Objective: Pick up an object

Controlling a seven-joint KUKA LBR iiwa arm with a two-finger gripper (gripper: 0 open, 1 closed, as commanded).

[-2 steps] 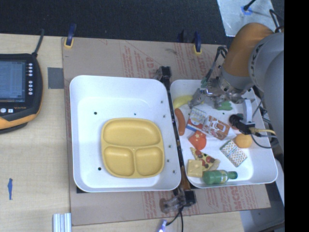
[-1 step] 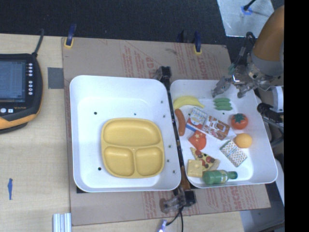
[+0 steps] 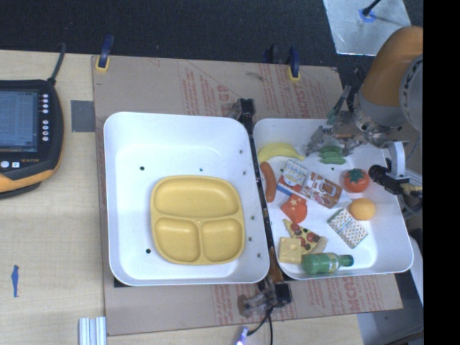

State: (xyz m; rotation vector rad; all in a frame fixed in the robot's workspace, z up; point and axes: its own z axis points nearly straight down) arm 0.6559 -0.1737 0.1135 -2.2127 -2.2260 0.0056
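Green bottle (image 3: pixel 327 263) lies at the right bin's (image 3: pixel 392 254) near rim. Left bin (image 3: pixel 129 192) holds a yellow divided tray (image 3: pixel 198 218). Gripper (image 3: pixel 332 141) sits at the right bin's far edge, directly over a small green item (image 3: pixel 333 156); jaws' state: cannot tell. Tomato (image 3: pixel 356 180) and orange (image 3: pixel 362 209) lie nearby, toward the near side.

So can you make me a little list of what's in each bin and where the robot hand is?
left bin: yellow tray with three compartments
right bin: banana, sausage, tomato, orange, green bottle, pizza slice, small packets
gripper: over the right bin's far edge, by a green thing
holding: can't tell
beside the bins: tablet on the left
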